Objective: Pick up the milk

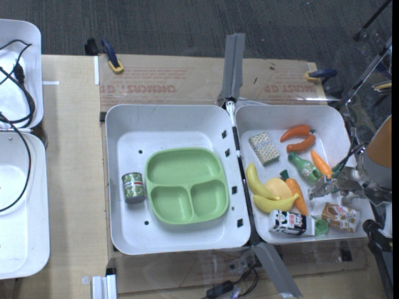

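Milk carton (291,222) lies on its side at right bin's (336,114) near edge, just under the bananas (269,192); gripper (326,187) hovers beyond it, nothing between its parted fingers, carrots (298,137) farther back.

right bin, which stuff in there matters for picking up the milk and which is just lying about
For the job:
- black-and-white cow-print milk carton, lying at the front of the white right bin
- metal pincer, above that bin's right side

Just lying about:
- yellow bananas
- orange carrots
- green bottle
- brown juice carton
- speckled sponge block
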`<state>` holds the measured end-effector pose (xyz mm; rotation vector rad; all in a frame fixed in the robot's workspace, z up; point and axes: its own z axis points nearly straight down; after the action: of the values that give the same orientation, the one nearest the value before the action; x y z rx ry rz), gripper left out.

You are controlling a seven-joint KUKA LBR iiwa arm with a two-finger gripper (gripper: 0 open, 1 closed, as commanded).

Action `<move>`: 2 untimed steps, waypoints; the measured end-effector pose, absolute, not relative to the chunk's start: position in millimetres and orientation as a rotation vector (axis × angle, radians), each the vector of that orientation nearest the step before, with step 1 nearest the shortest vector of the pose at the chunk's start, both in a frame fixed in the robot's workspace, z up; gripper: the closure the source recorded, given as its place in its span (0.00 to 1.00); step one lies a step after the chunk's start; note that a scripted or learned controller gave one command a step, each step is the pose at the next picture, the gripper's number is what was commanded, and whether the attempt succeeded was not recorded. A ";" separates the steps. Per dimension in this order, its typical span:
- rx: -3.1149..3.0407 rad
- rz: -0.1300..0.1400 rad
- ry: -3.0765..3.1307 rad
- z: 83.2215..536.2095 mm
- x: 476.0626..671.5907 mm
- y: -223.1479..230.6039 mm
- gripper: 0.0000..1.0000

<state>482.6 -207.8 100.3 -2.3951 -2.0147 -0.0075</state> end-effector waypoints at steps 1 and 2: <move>-2.418 0.006 -2.024 93.8 477.1 -158.9 0.00; -2.242 -0.001 -2.195 114.4 477.5 -213.5 0.00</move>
<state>477.5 -213.5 114.4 -2.2422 -2.1954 -0.0009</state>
